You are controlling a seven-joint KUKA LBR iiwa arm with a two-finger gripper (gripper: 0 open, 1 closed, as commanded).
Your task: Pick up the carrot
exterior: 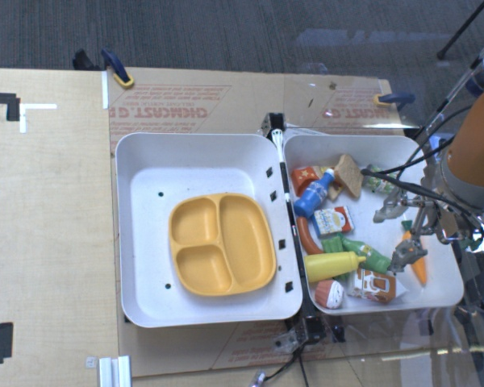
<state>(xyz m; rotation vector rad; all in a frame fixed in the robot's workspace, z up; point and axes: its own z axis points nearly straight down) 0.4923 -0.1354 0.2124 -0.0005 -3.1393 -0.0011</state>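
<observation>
Looking from the near edge of the worktop [48, 240], I see a juice carton [377, 285] and a red-and-white ball [331, 293] at the front of the right bin [448, 297]. Just behind them lies a yellow mustard bottle [332, 265]. My tool [409, 244] hangs over the right side, its fingers apart, and the carrot [419, 269] lies just beside its lower fingertip, not gripped. Farther left, the left bin [137, 216] carries a yellow divided plate [223, 243].
</observation>
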